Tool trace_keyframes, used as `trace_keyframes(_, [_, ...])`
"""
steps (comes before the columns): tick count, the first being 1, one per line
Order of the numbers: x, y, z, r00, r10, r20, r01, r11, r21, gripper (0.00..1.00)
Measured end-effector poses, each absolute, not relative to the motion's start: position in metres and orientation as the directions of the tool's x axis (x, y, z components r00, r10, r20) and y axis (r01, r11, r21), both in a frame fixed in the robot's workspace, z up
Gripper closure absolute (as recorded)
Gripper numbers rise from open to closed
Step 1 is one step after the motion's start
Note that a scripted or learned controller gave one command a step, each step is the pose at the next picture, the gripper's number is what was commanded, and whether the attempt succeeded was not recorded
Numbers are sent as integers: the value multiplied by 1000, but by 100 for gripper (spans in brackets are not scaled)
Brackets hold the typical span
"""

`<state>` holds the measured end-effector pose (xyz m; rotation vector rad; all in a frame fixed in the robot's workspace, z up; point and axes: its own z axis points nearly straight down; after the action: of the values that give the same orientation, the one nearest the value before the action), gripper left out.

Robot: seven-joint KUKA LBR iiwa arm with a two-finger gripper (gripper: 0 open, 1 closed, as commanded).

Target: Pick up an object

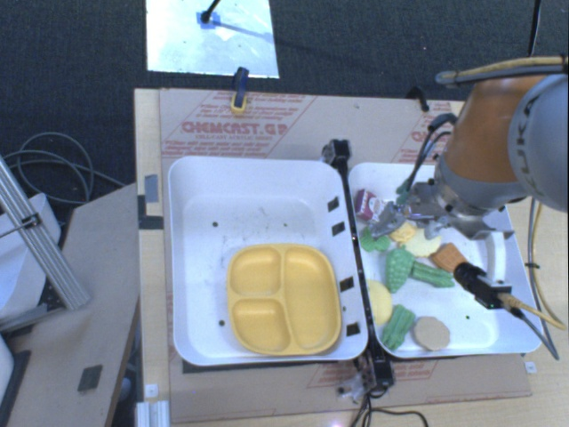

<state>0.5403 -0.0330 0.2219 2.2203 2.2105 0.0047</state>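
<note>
While the gripper (384, 224) is held low over the right bin (476, 318), whether it is parted or closed cannot be told; a dark red packet (366, 205) is seen just beside it; a yellow divided tray (284, 296) is contained in the left bin (204, 229).

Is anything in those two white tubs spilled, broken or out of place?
Nothing looks spilled or broken. The yellow divided tray lies flat in the left bin, slightly askew to its walls. The small toys are jumbled together in the right bin.
</note>
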Motion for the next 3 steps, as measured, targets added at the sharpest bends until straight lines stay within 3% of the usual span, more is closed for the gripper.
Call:
trace_keyframes(1, [515, -126, 130, 9, 1000, -2, 1000, -9, -6, 0])
trace_keyframes(2, [545, -145, 105, -3, 1000, -6, 1000, 3, 19, 0])
trace_keyframes(3, [578, -132, 92, -3, 1000, -11, 1000, 3, 15, 0])
